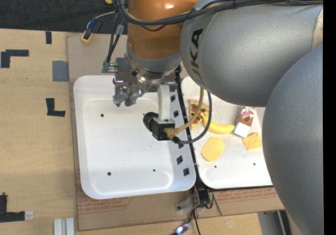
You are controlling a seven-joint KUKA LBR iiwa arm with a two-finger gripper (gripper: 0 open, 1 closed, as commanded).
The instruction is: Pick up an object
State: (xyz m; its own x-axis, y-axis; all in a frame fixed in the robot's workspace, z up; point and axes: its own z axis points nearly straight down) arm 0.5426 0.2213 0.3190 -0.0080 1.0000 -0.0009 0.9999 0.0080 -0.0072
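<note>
2 bins: gripper hovers over the left bin; the fingers' state I cannot tell. Objects, like the banana, sit in the right bin — risk: grasping nothing.

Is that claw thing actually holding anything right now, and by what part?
Cannot be told. The claw hangs over the left bin, and its tips are too blurred and dark to show anything between them.

Grey arm, orange wrist, pincer down.
</note>
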